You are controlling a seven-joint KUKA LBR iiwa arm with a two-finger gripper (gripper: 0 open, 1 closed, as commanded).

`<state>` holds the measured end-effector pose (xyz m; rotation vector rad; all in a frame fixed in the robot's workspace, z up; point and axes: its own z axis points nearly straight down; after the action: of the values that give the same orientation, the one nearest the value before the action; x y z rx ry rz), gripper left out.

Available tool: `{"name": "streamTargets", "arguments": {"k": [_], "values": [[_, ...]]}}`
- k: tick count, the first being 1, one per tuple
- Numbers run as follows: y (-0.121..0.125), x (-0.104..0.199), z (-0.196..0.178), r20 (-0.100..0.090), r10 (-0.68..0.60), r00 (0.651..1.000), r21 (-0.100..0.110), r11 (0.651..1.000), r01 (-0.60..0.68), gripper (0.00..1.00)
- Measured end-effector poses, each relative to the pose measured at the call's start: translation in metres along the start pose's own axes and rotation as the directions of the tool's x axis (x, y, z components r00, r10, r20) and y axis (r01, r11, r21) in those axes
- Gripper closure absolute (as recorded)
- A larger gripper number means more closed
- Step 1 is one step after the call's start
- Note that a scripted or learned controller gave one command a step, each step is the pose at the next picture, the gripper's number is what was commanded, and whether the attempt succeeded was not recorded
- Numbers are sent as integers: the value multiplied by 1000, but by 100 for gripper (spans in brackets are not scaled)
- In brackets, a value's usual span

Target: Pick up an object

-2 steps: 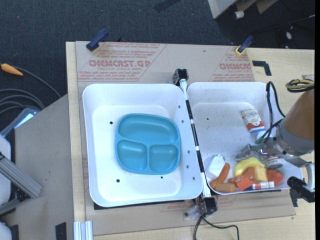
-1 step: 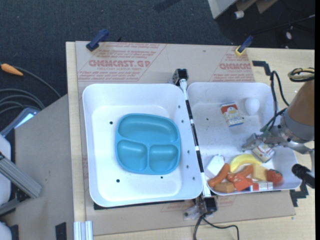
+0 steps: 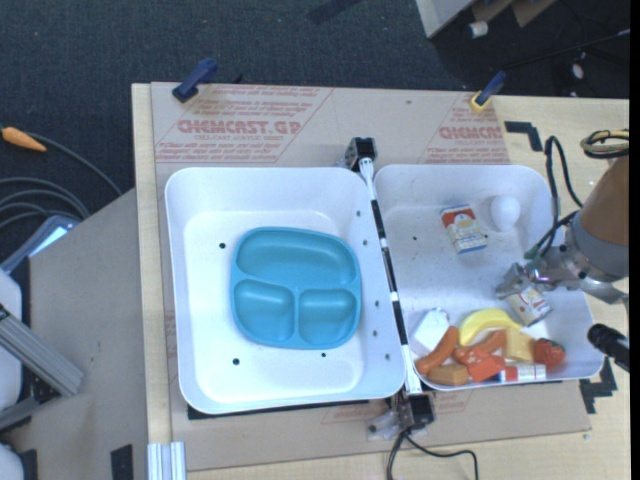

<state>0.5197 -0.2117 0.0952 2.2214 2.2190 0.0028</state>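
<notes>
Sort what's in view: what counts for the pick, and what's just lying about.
For the pick: hand; right bin; its banana, small carton, white ball, toy pile.

Lying about: left bin, blue divided plate, blue clamp.

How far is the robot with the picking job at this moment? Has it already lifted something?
Done: the grey arm's gripper has reached the right white bin. In hand: it sits low by a small pale packet, above the pile with the yellow banana-shaped toy. I cannot tell whether anything is gripped. Left: grasp and lift. The small red-and-white carton lies apart.
</notes>
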Motion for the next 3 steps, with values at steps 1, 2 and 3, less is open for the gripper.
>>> {"name": "streamTargets", "arguments": {"k": [1,2,3], "values": [[-21,73,-84,0,-2,1000,3,1000,2,100],[-40,138,-120,0,-2,1000,4,1000,2,100],[-40,179,-159,0,-2,1000,3,1000,2,100]]}}
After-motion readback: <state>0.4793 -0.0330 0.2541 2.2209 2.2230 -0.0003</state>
